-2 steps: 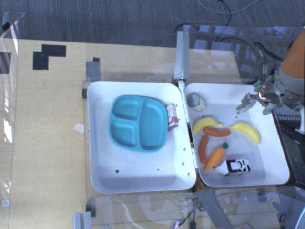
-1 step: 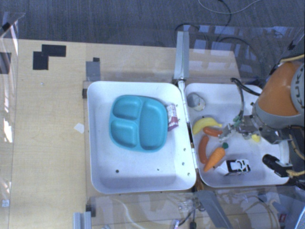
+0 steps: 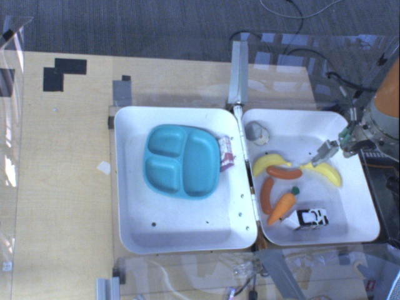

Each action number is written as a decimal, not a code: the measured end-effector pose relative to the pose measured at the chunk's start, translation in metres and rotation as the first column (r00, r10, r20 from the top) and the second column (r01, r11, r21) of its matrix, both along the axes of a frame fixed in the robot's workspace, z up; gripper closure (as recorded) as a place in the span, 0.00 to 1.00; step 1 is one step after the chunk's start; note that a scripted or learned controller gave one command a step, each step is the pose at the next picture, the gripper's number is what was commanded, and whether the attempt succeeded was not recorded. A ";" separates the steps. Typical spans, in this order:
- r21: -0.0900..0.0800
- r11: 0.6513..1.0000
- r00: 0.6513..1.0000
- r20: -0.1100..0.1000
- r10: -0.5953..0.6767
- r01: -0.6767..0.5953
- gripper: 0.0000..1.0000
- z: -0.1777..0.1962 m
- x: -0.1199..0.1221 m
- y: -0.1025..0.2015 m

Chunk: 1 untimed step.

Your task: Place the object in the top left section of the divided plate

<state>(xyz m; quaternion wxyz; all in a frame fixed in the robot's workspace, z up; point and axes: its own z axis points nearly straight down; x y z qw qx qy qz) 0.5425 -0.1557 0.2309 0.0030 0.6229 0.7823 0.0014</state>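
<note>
I've got the arm (image 3: 382,108) coming in from the right edge, orange band visible above the wrist, with the gripper (image 3: 326,152) hanging over the upper right part of the right bin (image 3: 356,227). I can't tell how the jaws stand from this angle: the grey tip blurs into the bin floor, and I see nothing between them. The tip sits just above the right end of the banana (image 3: 328,172), close to it, contact not readable. The divided plate (image 3: 182,160) is blue and lies flat in the left bin (image 3: 181,233), towards its upper middle; I see nothing lying in its top left section. A small packet (image 3: 226,152) with purple and white print sits just beside the plate's right rim, against the bin wall. In the right bin: a grey round object (image 3: 255,132) in the upper left corner, the yellow banana curving across the middle, a sausage (image 3: 284,173) lying across the banana, a second sausage (image 3: 267,194) upright-ish below it, a carrot (image 3: 282,207) slanted just beside that one, and a small black and white toy car (image 3: 312,217) near the bottom. All objects are on the bin floor.
</note>
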 end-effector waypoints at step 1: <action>0.000 0.970 0.970 -0.002 0.242 -0.242 0.00 -0.119 -0.054 -0.011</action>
